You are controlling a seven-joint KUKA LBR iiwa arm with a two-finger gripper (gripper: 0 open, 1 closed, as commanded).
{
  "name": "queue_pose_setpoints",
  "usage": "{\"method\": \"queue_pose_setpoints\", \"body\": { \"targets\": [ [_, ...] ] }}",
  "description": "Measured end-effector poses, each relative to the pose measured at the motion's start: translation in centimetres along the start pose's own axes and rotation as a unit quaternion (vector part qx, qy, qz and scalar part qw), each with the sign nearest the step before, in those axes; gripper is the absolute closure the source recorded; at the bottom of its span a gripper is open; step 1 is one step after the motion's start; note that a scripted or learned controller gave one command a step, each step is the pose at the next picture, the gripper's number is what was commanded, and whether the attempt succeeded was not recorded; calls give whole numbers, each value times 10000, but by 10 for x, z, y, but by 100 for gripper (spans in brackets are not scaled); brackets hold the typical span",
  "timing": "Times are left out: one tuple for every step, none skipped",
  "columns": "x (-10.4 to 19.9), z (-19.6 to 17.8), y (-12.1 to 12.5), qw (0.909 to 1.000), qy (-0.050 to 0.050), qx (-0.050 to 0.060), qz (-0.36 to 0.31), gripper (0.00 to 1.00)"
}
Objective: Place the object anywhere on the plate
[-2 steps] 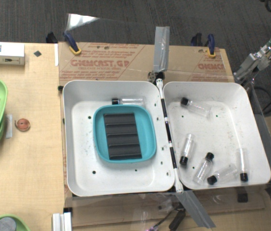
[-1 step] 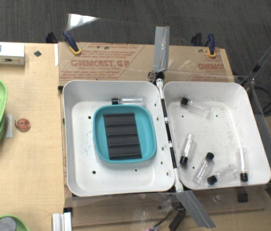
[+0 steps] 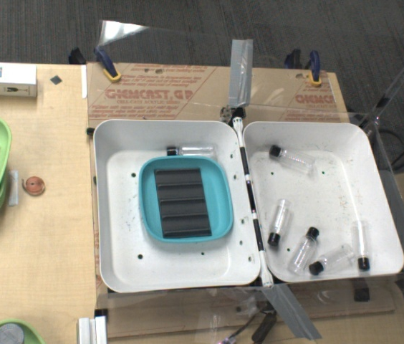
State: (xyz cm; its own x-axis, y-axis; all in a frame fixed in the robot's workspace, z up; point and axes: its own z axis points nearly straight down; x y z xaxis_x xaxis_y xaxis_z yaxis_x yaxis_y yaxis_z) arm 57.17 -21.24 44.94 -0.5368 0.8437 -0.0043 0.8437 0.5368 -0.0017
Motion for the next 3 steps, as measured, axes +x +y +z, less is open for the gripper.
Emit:
{"method": "queue_pose_setpoints", "body": {
  "targets": [
    [48,93,24,9959,17,-10,-906,100],
    [85,229,42,9875,19,-11,-1579,100],
    [146,254,46,9650,23,-13,-2624,100]
  ]
}}
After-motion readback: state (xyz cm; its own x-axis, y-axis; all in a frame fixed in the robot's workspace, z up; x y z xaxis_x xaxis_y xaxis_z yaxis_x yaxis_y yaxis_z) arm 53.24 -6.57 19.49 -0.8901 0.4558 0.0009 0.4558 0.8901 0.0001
